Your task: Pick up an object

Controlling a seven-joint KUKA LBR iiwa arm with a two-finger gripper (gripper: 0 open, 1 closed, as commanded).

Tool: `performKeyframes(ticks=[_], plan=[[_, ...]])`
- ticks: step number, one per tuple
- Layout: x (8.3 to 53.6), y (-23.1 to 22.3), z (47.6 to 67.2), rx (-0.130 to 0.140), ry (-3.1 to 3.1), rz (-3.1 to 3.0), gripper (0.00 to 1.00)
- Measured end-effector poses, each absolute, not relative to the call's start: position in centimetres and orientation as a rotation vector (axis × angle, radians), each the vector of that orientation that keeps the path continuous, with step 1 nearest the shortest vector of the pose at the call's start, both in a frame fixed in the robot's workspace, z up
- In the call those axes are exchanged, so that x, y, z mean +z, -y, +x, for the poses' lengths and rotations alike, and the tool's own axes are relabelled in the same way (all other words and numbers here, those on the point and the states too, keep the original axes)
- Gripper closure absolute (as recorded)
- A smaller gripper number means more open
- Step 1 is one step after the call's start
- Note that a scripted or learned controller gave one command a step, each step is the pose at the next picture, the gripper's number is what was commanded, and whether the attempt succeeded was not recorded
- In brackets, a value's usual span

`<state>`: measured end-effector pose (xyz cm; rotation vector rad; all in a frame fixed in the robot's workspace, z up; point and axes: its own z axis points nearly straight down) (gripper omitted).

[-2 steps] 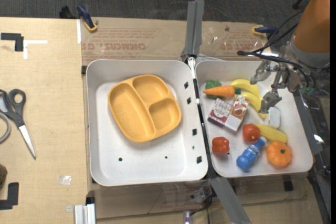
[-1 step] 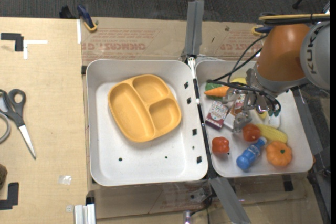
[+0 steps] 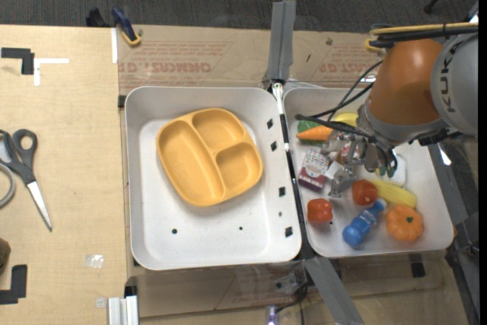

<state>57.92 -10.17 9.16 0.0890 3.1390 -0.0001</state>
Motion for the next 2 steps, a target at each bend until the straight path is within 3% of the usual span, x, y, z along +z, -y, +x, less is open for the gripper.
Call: performKeyframes(ticks=[1,2], plan=[[9.3,9.4,60.4,-0.001,-3.135,0.101,0.0],[9.3,12.3,57.6,-0.001,-3.138,-0.03,0.0]])
